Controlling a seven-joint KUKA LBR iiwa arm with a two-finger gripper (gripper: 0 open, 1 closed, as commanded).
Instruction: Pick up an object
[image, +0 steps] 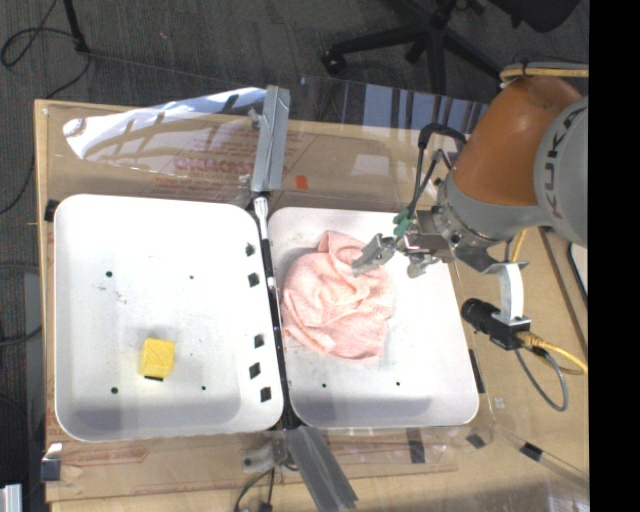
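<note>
Camera view | gripper (372, 256) jaws slightly apart, gripping nothing | pink cloth (338, 296) directly beneath, right bin (440, 395)

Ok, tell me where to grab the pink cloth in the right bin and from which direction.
Grip one of the raised folds near the top of the pink cloth, probably the ridge closest to the gripper, coming straight down from above. The cloth lies crumpled in a loose heap on the right bin floor, so its flat edges offer little to pinch, while the bunched ridges stand up.

Pink cloth (338, 300), yellow block (157, 358)
</note>
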